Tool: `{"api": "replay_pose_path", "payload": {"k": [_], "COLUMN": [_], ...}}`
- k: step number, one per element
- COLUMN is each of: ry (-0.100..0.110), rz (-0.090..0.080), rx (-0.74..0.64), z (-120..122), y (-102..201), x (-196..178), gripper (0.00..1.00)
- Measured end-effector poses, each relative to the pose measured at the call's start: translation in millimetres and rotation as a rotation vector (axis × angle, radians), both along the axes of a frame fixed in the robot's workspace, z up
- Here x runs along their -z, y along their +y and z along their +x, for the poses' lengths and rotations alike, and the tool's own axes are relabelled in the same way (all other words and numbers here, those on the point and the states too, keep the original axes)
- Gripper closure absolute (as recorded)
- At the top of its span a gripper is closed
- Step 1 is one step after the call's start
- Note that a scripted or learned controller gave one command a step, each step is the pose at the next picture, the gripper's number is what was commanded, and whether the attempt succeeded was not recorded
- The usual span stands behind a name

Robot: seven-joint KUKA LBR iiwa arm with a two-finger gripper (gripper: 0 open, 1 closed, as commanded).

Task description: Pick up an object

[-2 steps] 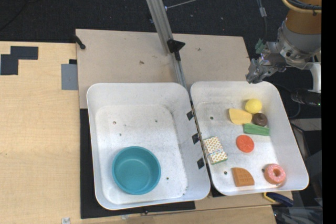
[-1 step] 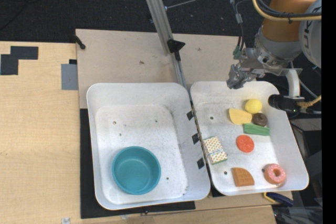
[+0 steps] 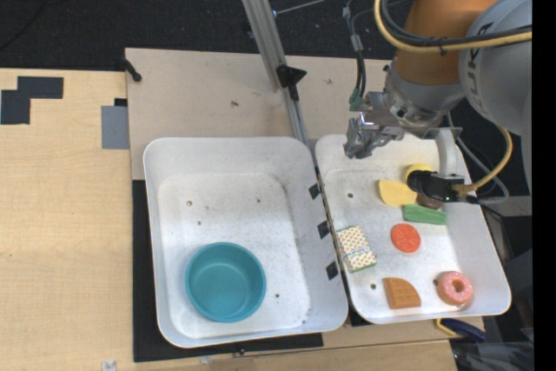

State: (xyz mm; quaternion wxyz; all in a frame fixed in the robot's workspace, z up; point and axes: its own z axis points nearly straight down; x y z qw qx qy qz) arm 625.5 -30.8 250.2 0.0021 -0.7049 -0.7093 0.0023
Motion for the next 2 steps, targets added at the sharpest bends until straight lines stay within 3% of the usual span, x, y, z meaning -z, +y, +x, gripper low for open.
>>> {"api": "replay_pose_path", "payload": {"k": [2], "ry": [-0.001], "rz": [-0.001], "rx": [0.0], "z": [-0.4], "y": [112.2], "x": [14.1], "gripper": [1.0]}}
